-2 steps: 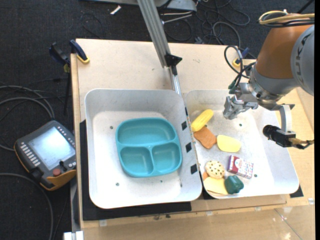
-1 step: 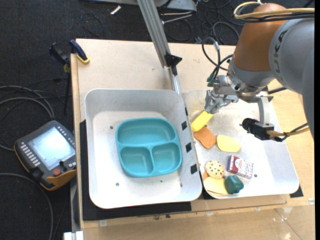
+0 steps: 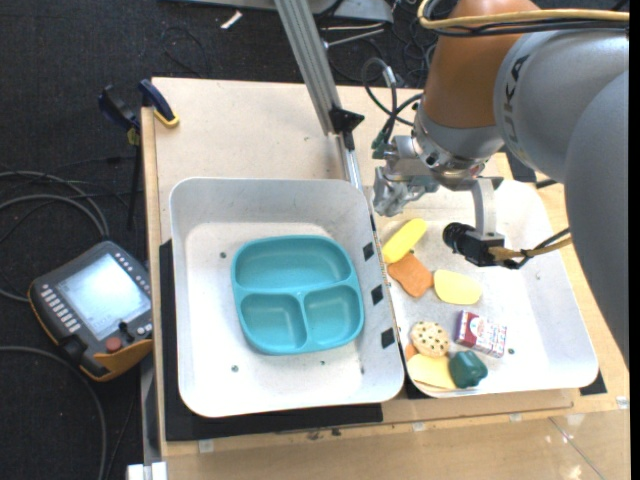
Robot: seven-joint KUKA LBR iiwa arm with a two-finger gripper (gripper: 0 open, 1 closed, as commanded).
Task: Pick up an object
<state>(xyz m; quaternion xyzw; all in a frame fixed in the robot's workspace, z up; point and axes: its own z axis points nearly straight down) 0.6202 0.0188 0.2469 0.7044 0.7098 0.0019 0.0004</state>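
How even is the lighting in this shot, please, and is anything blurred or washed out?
In the camera view the lighting is soft and fairly even; the white right bin looks brightest, slightly washed out near the arm. The teal tray shows mild sheen, no harsh glare. The gripper looks a little soft, while the yellow banana-like piece and cookie are sharp.

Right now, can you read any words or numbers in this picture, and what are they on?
No text can be read for certain.
Grey arm: dark letters on its side, cut off and slanted, unreadable.
Small red and white box in the right bin: print too small and blurred.
Handheld controller on the floor: screen glares white, buttons too small.
Teal divided plate: no writing.
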